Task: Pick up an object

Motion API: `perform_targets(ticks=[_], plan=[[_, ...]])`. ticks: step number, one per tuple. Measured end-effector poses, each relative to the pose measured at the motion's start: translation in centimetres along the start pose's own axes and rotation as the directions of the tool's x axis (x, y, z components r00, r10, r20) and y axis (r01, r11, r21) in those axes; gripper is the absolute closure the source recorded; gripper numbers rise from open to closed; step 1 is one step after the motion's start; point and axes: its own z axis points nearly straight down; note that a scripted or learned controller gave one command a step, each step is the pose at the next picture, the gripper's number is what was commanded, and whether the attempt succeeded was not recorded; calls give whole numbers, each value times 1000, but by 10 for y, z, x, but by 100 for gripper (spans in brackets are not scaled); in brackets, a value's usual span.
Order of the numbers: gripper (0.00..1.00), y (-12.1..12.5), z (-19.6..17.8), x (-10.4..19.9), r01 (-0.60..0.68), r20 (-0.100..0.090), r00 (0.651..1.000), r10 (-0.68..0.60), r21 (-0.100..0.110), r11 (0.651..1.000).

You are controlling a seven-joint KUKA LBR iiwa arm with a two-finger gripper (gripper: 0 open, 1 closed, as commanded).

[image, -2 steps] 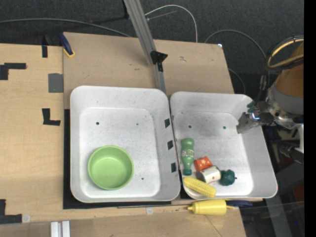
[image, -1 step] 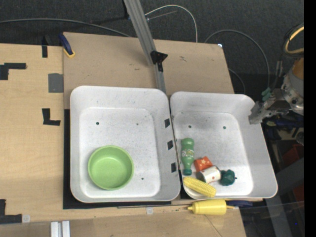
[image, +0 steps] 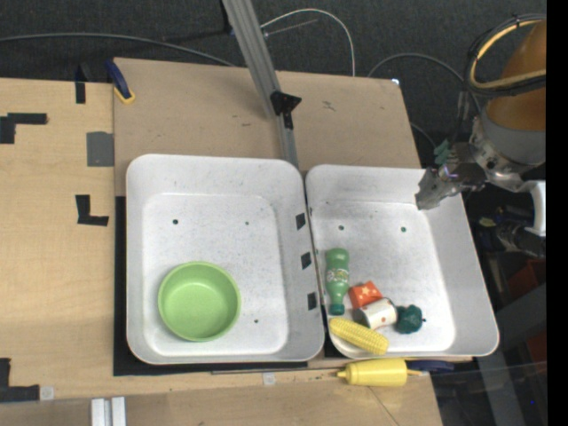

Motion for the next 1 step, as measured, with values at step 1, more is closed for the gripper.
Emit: perform_targets(ticks=[1], plan=[[100,12,8,41,-1,0,1000,1,2,1000]])
